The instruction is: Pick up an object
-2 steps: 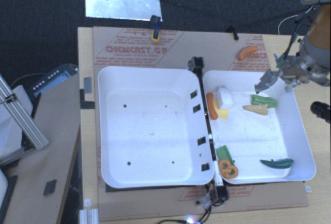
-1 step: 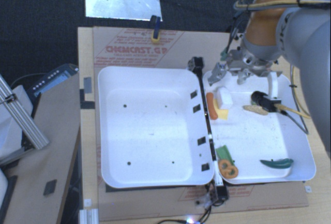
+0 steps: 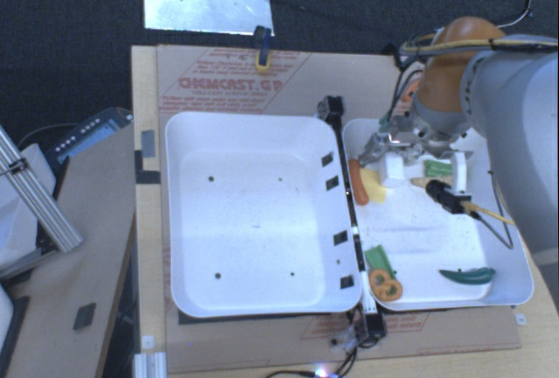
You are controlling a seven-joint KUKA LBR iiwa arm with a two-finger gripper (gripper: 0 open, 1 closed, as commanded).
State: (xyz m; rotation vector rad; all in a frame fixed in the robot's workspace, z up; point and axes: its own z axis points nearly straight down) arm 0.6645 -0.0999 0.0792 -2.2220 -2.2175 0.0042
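Camera view: end effector (image 3: 390, 160) low in right bin (image 3: 515, 285) over white block (image 3: 393, 169), near carrot (image 3: 358, 182). Can't tell its opening. Nothing lifted yet; grasp pending.

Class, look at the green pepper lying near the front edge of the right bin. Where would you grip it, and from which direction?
Grip the green pepper across its thick middle, coming straight down from above. It lies flat on the right bin floor, long and narrow with a tapering tip, so closing across the short width looks most secure. It has bare floor around it, though the bin's front wall is close.
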